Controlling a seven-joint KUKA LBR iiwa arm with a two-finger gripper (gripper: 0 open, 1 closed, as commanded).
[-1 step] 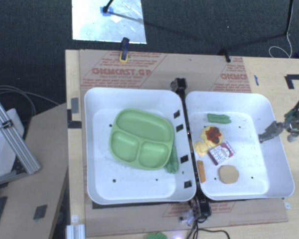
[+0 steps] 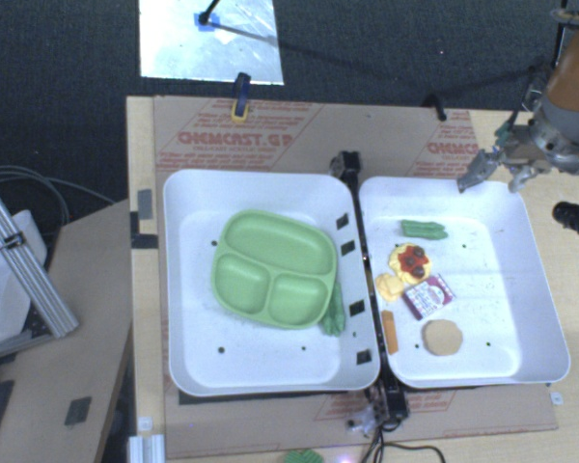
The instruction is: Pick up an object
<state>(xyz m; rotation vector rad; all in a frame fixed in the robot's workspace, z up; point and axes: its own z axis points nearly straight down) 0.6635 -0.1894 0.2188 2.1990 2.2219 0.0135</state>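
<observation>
You look down on a bench [image 2: 270, 123] faced with printed cardboard, standing on dark carpet [image 2: 58, 75]. A shiny metal sheet [image 2: 212, 27] lies on the carpet beyond it. At your left, a lower tan table [image 2: 87, 336] carries an aluminium rail [image 2: 24, 258].

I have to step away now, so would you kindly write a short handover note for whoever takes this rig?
Gripper: open, holding nothing, above the far right corner of the right bin.
Right bin holds: green piece, red-and-yellow toy, purple-and-white packet, round tan disc, orange stick.
Left bin holds: green divided tray.
Done: nothing picked up.
Left: descend, grasp one object, lift.
</observation>
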